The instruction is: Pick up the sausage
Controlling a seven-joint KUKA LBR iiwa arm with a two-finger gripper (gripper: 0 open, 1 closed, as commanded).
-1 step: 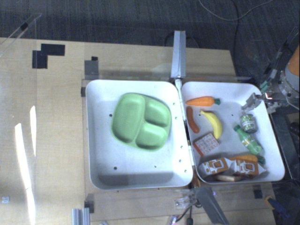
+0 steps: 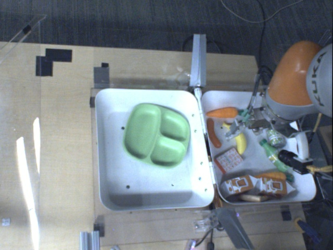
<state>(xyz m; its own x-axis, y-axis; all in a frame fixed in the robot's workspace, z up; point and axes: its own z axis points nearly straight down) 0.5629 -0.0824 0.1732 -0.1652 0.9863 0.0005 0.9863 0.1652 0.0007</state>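
So here's where I'm at: my gripper (image 2: 240, 125) is hanging over the upper part of the right bin (image 2: 310, 190), and honestly I can't tell from up here whether it's wide or narrow — the metal bits blur together over the clutter. Nothing is visibly held in it.

The sausage (image 2: 212, 133) is the reddish-brown one lying lengthwise along the left wall of that bin, just beside the divider between the two bins. My gripper sits to its right, near but not over it.

What worries me: the sausage hugs that wall, so if I drop straight down one side of the gripper could land on the rim instead of beside the sausage. The carrot (image 2: 223, 112) is right at its top end and the banana (image 2: 240, 142) is just to the right (both easy to grab by mistake, I'd guess). The little printed card (image 2: 229, 159) sits below and to the right, so sliding the sausage that way could jam it.

Room-wise, the left bin (image 2: 112, 191) with the green tray (image 2: 156, 134) is wide open, but that's no help to me. In my bin the free patch is the bare strip between sausage and banana — narrow. The bottle (image 2: 273, 154) and the snack packs (image 2: 257, 185) crowd the right and bottom.
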